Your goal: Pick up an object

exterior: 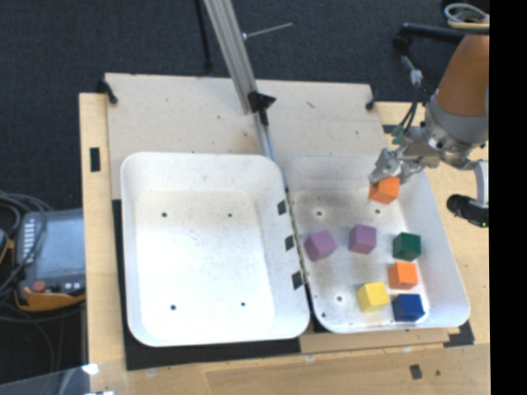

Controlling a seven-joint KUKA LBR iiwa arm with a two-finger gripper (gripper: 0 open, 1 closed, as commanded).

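Gripper is over the right bin, up around its 1 o'clock corner, and there's an orange cube right at its fingertips, looks pinched between them. Down in the bin: 2 purple cubes near the middle, a green cube at 3 o'clock, and a second orange block, yellow cube and blue cube toward 5.

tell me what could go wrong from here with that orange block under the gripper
The gripper sits right above the orange block, but a firm pinch isn't clear, so the block may slip out. It is near the right bin's back wall, so a drop could bounce off that wall.
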